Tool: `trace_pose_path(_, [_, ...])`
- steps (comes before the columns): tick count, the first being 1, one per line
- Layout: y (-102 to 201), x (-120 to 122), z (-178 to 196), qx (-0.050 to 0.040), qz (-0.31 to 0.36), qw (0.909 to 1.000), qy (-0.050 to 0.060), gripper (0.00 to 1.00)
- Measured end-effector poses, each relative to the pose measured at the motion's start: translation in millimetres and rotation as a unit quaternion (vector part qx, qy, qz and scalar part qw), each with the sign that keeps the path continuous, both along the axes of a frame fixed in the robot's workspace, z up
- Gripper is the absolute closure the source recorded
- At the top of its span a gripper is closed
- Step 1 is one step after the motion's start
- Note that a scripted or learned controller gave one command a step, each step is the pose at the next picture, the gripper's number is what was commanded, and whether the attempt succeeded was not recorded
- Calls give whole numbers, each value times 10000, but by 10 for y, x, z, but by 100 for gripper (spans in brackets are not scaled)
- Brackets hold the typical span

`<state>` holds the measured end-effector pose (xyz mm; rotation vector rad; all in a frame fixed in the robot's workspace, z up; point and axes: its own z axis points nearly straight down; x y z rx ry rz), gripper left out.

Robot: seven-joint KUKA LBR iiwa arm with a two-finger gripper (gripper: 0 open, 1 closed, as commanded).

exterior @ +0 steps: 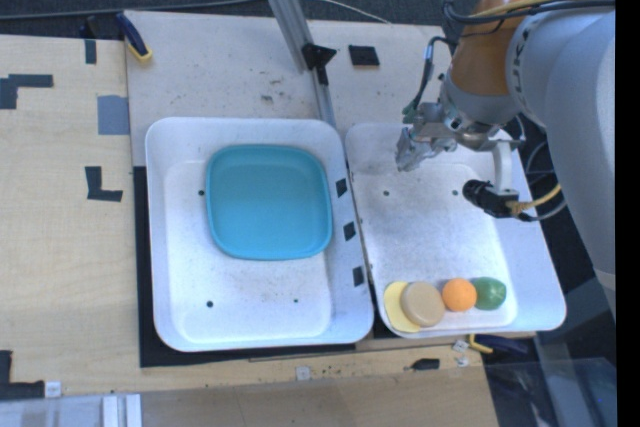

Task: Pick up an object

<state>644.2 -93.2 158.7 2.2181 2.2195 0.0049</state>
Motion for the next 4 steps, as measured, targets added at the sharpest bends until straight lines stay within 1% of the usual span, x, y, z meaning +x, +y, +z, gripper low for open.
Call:
trace_pose_path(1, [-23,-48,440,1,-2,10000,8,100])
trace_pose_path(2, [-23,-45,647,2,-2,10000,17,100])
trace_pose_path(3, [585,-163,664,9,23,10000,25,100])
trace_pose_path(4, [1121,-220,772,9,22,10000,25,100])
